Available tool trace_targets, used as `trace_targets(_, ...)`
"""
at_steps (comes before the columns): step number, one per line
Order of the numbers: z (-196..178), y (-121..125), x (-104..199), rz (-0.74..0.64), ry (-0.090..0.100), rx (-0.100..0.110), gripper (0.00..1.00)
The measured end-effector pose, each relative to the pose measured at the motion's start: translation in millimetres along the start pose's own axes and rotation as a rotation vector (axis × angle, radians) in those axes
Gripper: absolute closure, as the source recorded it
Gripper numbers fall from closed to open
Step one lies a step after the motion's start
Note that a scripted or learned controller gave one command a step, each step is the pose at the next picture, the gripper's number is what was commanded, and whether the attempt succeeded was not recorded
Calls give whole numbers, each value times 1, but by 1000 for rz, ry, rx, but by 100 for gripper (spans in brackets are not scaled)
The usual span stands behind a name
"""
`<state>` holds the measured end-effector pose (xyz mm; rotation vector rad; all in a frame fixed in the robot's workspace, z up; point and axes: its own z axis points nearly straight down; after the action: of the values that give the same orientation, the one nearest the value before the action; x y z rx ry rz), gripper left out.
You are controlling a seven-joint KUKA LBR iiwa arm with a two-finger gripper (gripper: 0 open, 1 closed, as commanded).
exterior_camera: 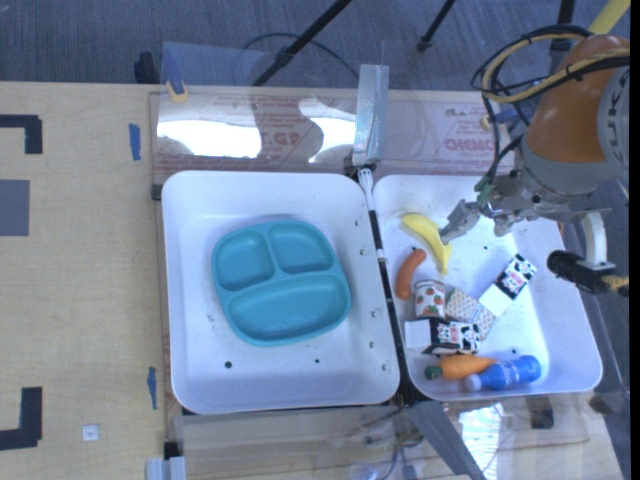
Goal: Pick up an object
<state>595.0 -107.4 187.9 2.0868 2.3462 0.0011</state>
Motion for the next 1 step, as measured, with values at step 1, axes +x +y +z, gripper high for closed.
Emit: trace_targets(1,101,26,7,18,0,-4,0)
